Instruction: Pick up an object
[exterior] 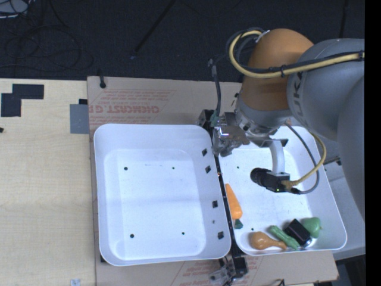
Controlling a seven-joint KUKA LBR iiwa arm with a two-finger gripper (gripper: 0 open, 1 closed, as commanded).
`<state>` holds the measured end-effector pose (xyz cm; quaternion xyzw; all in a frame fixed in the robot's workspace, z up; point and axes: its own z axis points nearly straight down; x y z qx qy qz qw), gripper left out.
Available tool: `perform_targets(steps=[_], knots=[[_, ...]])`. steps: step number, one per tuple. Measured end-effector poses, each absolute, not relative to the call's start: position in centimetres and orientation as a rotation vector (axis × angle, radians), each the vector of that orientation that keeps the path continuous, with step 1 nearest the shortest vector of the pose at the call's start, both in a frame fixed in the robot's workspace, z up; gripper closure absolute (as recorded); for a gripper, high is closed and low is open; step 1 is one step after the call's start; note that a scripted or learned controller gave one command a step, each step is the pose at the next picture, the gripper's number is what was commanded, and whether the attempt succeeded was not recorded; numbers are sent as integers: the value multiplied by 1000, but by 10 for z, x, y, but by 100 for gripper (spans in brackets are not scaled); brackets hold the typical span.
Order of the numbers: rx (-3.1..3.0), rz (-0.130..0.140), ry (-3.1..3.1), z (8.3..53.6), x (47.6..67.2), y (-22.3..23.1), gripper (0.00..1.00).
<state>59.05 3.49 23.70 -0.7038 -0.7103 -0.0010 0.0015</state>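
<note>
Two shallow white plastic bins side by side on a sheet of brown cardboard atop a pale wooden bench [41, 183]. Left bin [107, 142] showing bare floor with small dark holes. Right bin [333, 216] holding every loose item, all gathered toward the near edge. Lying along the right bin's left wall, just beside the divide between the bins: a slim orange carrot-shaped toy [233, 201], pointing toward the near edge, with a small teal piece [238, 223] at its lower tip. In the near right corner, clustered and touching: a tan pear-shaped squash toy [264, 241], a long green pod-shaped toy [283, 235], a black rectangular block [296, 231] lying over the pod, and a rounded green pepper-like toy [311, 224]. Grey arm with orange band [275, 70] reaching in above the right bin's far left corner, yellow hose looped over the joint. Two-finger gripper [221, 137] low over that far left corner, well apart from the carrot and from the cluster. Finger spacing impossible to tell from this slant. A small black cylindrical unit [266, 179] hanging on a pale bracket below the wrist, over the middle of the right bin.
</note>
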Motion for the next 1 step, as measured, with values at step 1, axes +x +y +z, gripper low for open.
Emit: perform_targets(steps=[1], knots=[[-2213, -10, -2230, 328, 537, 88, 100]])
